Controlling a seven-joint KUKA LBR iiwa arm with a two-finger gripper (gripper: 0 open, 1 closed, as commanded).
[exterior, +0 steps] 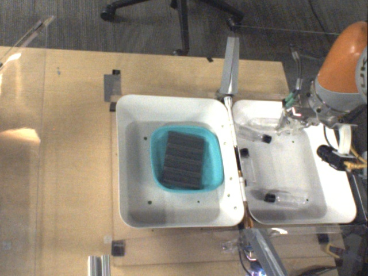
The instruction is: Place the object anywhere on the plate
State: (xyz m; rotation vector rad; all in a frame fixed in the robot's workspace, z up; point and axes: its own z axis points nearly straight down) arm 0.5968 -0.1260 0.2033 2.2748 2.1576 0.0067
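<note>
Looking down, we see the dark ridged object (183,160) already resting on the turquoise plate (215,160) in the left bin (129,154). Our gripper (293,114) hovers over the right bin (339,211), its grasp unclear; returning could knock the object off.

The teal plate (187,157) sits in the middle of the left bin (129,171), and a dark ribbed block (183,160) covers most of its surface; only the plate's rim stays bare. Around the plate, the white floor of this bin is free on all sides. In the right bin (322,209), two clear tubes with black caps lie well apart, one (256,132) at upper left, one (284,198) near the lower edge. The floor between them is open. The arm (342,68) hangs over the upper right corner.
</note>
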